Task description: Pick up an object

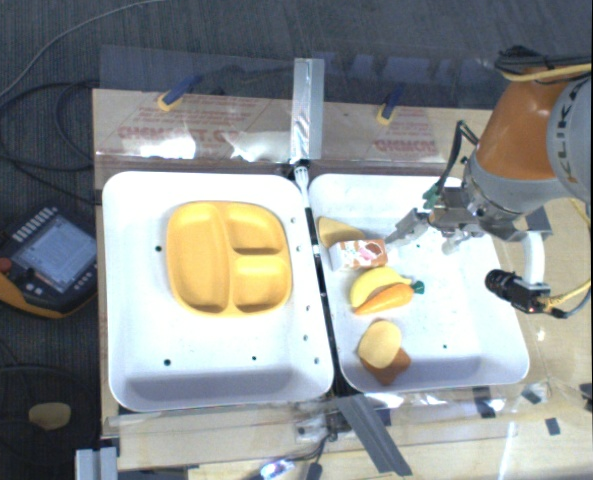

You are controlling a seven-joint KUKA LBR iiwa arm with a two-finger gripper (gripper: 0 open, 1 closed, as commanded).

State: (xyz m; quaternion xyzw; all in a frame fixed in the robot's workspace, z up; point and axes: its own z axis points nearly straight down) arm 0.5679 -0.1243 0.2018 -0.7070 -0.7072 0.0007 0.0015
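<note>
In the right bin [476, 348] lie a tan wedge [338, 232], a small pink and white packet [361, 255], a yellow banana-shaped toy [381, 290] with a green tip, and a round yellow and brown piece [381, 349]. My gripper [431, 235] hangs over the upper middle of this bin, just right of the packet and above the banana toy. Its two fingers [408, 226] are spread apart, with nothing between them. The grey arm with its orange band [521, 128] comes in from the right.
The left bin [136, 358] holds a yellow compartment plate [228, 256]. A metal divider [307, 98] stands between the bins at the back. A handheld pendant [41, 260] lies on the floor to the left. A black cable fitting [511, 288] hangs off the wrist.
</note>
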